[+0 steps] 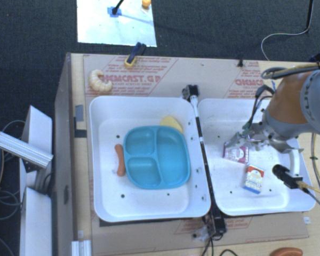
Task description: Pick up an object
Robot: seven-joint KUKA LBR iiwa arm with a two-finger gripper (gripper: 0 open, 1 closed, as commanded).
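In the right bin (218,196) a small pink and white packet (236,153) lies near the middle. A little box in white, red and blue (254,178) rests just in front of it to the right. My gripper (245,141) hangs low over the bin, right at the packet's upper edge; whether it touches the packet I cannot tell. The grey arm with its orange band (288,97) comes in from the right and hides the bin's far right part.
The left bin (104,159) holds a blue divided plate (156,157), an orange sausage (119,160) to its left and a yellow piece (172,123) behind it. A black clip (195,119) runs along the ridge between the bins. Cables trail at the right.
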